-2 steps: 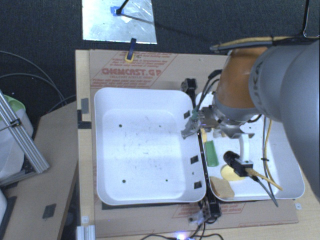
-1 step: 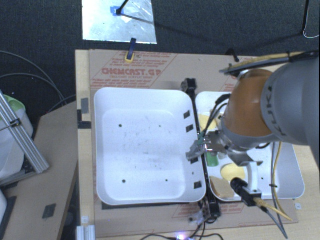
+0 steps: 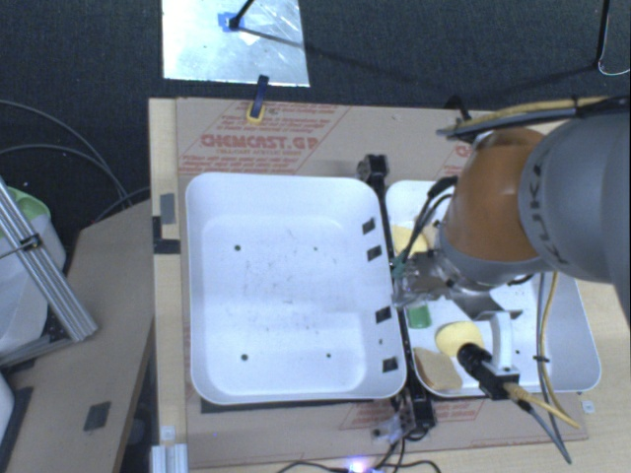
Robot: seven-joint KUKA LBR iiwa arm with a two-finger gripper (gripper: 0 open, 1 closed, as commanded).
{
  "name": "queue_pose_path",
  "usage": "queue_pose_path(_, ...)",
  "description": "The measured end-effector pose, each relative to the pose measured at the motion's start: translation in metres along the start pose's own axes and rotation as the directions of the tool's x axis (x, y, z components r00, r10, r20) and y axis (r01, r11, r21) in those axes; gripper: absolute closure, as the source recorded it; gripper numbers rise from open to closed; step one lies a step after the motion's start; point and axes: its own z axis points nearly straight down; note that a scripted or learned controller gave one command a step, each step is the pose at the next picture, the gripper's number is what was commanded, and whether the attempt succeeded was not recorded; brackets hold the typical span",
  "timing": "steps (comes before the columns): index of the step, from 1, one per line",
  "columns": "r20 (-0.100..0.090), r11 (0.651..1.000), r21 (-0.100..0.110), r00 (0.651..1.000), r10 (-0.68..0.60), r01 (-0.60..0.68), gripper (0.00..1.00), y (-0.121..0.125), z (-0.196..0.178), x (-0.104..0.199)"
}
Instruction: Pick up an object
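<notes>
My gripper (image 3: 416, 290) hangs low over the left side of the right bin (image 3: 582, 363), close to the wall between the two bins. The big grey arm with its orange band (image 3: 493, 210) covers most of that bin. Just below the gripper lies a small green object (image 3: 419, 315). A round yellow object (image 3: 454, 337) sits to its right, and a tan, flat piece (image 3: 439, 369) lies in the bin's near left corner. Another pale yellow object (image 3: 402, 236) peeks out at the far side, partly hidden by the arm. I see nothing between the fingers.
The left white bin (image 3: 286, 284) lies beside the right one, with black clips (image 3: 380, 254) along the shared wall. Both stand on a cardboard sheet (image 3: 266, 136). A metal frame (image 3: 39, 274) stands off the bench at the left.
</notes>
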Motion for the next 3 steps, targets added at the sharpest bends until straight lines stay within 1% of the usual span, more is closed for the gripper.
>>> queue_pose_path(1,0.0,1.0,-0.007,1.0,-0.002,0.002,1.0,0.001,-0.078,0.008)
queue_pose_path(2,0.0,1.0,-0.001,1.0,-0.001,0.001,1.0,0.0,-0.103,0.01)
queue_pose_path(3,0.002,1.0,0.001,1.0,0.007,-0.007,1.0,-0.001,-0.083,-0.037)
